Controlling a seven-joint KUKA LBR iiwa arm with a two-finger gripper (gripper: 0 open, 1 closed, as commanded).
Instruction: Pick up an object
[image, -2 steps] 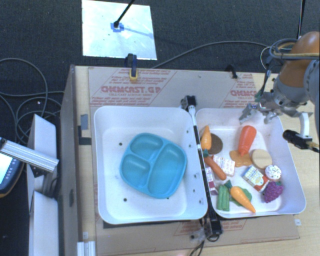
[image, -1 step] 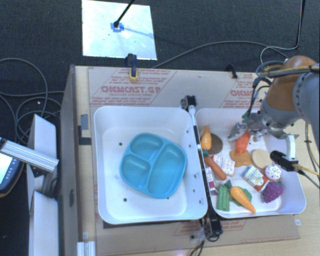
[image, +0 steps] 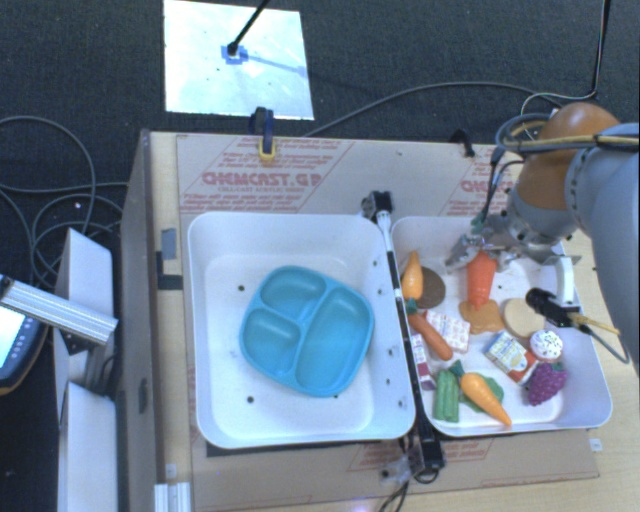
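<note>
Camera view
- Arm: reaches in from the right over the far part of the right bin, wrist bent down toward the toys.
- Gripper: low in the right bin, right at the top end of a red-orange carrot.
- Gripper state: I cannot tell whether it is apart, together, or clamped on anything; the metal parts blur into the carrot's top.
- Task's thing: the red-orange carrot looks like the likeliest target; its lower end is at or touching a tan cookie.
- Lifted or lying: cannot tell from this slant.
- Progress, as a judgement: the approach is done and the gripper is at an object. A secure hold and a clear lift out of the clutter are not shown, so the pick is at best half made.
- Near neighbours: a round tan bun just beside the cookie, a brown disc and a yellow-orange piece toward the divider.
- Nearer the camera: a small carrot, a checked packet, a little box, a cupcake, purple grapes, a big orange carrot and a green piece.
- In the way: the cookie and bun crowd the carrot's lower end and could be dragged along.
- Left bin: holds a blue divided plate, well apart from the gripper.
</note>
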